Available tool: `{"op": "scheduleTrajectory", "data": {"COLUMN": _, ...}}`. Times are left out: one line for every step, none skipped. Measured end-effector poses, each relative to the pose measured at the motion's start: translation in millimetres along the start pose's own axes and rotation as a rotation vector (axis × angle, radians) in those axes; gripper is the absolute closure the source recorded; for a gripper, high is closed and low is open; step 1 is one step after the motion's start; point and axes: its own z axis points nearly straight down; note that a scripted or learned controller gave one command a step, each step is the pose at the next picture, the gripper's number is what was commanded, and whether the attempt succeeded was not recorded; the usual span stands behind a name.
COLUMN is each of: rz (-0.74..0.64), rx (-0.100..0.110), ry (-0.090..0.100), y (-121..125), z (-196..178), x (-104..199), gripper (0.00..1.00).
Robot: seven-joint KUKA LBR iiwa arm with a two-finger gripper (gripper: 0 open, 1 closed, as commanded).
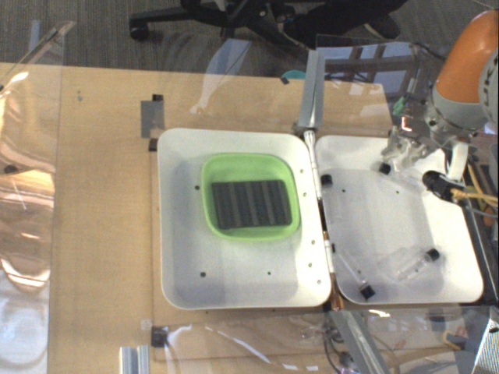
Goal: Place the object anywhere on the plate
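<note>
Near the front edge of the right bin (468, 287) lies a clear plastic object (404, 265), hard to make out — probably what must be moved. Left bin (179, 271) carries the green plate (249, 170) centrally, ready to receive. Gripper (407, 150) hovers over the right bin's back edge; its state I cannot tell.

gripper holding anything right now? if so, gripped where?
Cannot be told. The gripper sits over the right bin's far corner, with nothing visibly in it. A clear object lies on that bin's floor, well apart from it.
</note>
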Motion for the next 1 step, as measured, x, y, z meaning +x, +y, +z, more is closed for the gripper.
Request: {"op": "scheduleTrajectory", "data": {"rz": 0.000, "rx": 0.000, "ry": 0.000, "y": 0.1, "z": -0.1, "x": -0.1, "gripper": 0.00}}
